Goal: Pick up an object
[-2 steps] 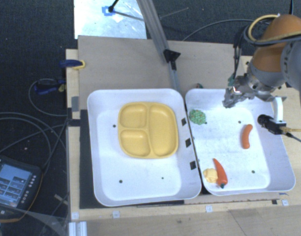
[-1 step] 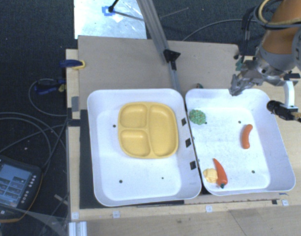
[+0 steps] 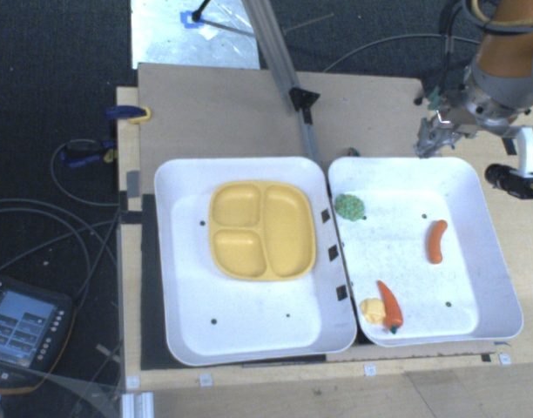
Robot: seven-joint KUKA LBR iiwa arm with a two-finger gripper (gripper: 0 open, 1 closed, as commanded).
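Divided plate [image 3: 262, 231] in left bin [image 3: 175, 320]; sausage [image 3: 436, 241], carrot [image 3: 389, 305] in right bin [image 3: 497, 307]

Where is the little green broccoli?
The broccoli lies in the right bin, at its upper left corner, close to the yellow plate next door.

Four small toy foods lie in the right bin [image 3: 475, 190]; none is held, and each rests flat on the white floor. A green bumpy ball like broccoli [image 3: 349, 205] sits near the bin's top left corner, just beside the wall next to the other bin; an orange-red sausage [image 3: 436, 241] lies toward the right side, standing almost straight up and down in the view; a red-orange carrot [image 3: 389, 306] with a small green end lies near the bottom edge, tilted a little; a small yellow lump [image 3: 372, 309] lies touching the carrot on its left.
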